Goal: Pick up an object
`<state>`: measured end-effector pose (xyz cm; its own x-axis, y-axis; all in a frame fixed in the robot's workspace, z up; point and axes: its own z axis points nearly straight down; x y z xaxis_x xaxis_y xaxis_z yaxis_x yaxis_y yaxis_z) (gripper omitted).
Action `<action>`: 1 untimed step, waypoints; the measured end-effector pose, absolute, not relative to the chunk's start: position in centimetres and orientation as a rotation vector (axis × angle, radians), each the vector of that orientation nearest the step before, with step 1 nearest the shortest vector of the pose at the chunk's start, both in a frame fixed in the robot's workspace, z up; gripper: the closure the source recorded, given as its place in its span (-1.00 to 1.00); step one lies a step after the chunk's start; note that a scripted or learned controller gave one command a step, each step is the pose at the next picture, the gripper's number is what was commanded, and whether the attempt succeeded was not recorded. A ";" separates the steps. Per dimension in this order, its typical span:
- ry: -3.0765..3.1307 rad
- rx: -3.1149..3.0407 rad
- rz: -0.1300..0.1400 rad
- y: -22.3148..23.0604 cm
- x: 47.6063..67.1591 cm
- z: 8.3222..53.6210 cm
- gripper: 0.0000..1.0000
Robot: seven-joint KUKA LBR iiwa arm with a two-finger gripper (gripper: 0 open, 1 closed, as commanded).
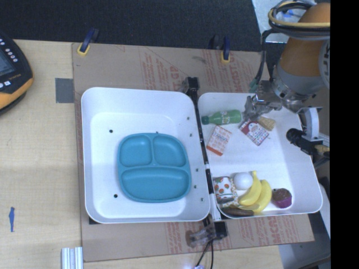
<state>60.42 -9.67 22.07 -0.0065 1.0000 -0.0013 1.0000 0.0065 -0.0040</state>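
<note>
Lying under tool: packet.

glossy white plastic bins, matt blue plastic tray, cardboard sheet

A pale wooden bench is carrying a brown cardboard sheet, with blue clamps gripping its far edge (one has a yellow tip). Dark carpeted floor is stretching behind. A yellow and black handheld controller is lying at the bench's left edge, beside a grey tape patch
</note>
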 end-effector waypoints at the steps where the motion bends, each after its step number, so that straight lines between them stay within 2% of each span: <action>1: -2.214 -2.214 0.016 -15.0 57.4 12.3 1.00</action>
<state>57.39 -15.01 12.29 0.0004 1.0000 0.0003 0.9999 -0.0004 -0.0145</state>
